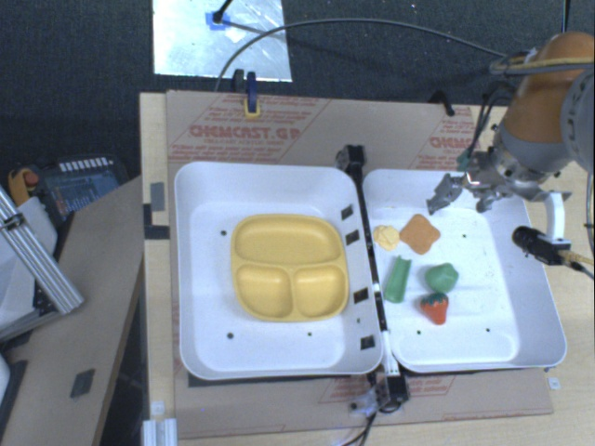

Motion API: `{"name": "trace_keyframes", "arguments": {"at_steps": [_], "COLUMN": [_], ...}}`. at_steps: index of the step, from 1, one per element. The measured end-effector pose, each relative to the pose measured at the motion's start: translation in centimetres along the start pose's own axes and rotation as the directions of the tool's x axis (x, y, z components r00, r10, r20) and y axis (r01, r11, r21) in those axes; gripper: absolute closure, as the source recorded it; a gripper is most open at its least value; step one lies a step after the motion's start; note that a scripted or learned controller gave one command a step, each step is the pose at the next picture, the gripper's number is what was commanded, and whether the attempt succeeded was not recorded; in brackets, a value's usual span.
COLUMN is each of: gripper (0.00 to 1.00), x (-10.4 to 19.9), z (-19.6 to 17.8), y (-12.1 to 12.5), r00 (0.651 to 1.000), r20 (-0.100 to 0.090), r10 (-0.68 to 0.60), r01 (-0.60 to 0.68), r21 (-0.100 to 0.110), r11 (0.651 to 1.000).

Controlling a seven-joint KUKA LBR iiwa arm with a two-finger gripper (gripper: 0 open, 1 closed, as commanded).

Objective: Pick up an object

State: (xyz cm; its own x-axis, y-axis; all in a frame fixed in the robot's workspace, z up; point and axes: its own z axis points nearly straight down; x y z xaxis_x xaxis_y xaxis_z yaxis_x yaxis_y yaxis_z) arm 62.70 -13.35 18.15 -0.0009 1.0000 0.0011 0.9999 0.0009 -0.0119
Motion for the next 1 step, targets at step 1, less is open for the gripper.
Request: {"name": "trace_keyframes", "arguments": {"at_steps": [1], "gripper": [0.0], "x": [0.02], "z": [-0.85], "y": [0.3], "r00": [1.0], "r20": [0.001], "r10": [-0.002], "r01": [0.002], "r21": [-0.013], "r11": [1.0]}}
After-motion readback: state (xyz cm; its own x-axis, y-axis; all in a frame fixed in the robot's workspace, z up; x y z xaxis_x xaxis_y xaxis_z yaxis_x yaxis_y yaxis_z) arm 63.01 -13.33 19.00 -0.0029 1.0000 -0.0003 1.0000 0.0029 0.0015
